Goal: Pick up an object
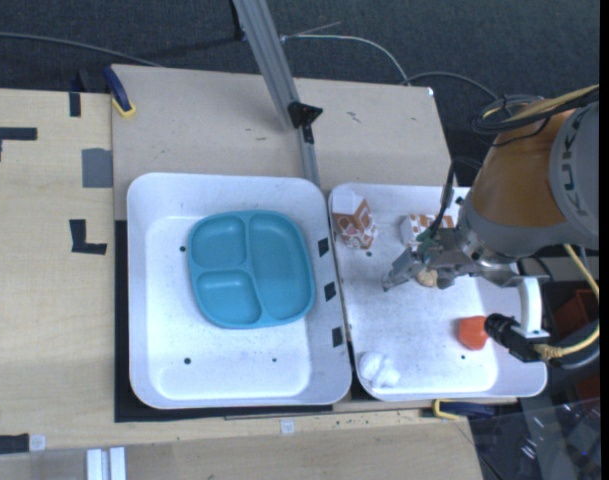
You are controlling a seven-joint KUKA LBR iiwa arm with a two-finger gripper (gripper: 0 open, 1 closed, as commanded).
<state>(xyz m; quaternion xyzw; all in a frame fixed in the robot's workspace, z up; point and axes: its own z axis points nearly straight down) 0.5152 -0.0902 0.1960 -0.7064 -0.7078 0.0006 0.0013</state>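
Note:
My gripper (416, 268) hangs low over the middle of the right bin (404, 318), with the grey and orange arm reaching in from the right. A small tan piece (427, 277) shows right at the gripper's tip; I cannot tell whether it is held. Partly hidden by the gripper, a brown-and-white patterned object (420, 226) lies just behind it. A second patterned object (356, 227) sits at the bin's far left corner. An orange object (471, 332) lies to the gripper's front right, and a white crumpled object (379, 370) rests in the near left corner.
The left bin (159, 348) holds a blue divided plate (251, 269). A grey metal bar (274, 63) slants across the bench behind the bins. Cables run at the back and right.

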